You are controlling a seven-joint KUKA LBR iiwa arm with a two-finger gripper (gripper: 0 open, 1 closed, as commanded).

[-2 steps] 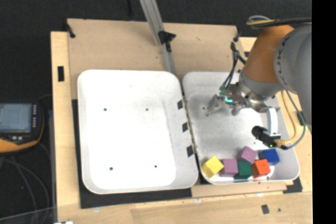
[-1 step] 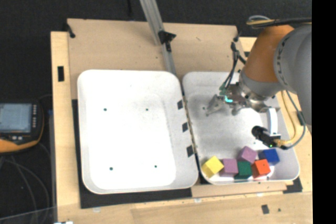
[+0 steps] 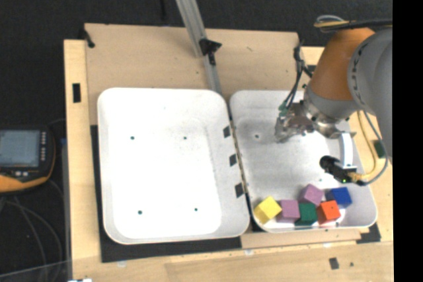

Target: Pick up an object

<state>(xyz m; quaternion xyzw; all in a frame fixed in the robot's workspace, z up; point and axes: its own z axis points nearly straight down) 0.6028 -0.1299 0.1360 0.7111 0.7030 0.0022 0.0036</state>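
Hovering over right bin (image 3: 264,109) upper middle, end effector (image 3: 288,127) carries no visible block; finger state unclear. Blocks (image 3: 304,207) clustered along bin's near edge, well apart. Descent, grasp, lift all remain.

Wide open floor across the left bin (image 3: 165,162), nothing to dodge there. In the right bin (image 3: 277,162) the middle lies bare too, but the near edge is crowded: yellow block (image 3: 268,209), purple blocks (image 3: 290,209), green (image 3: 307,212), orange (image 3: 329,211) and blue (image 3: 340,196) packed tight together, little room between.
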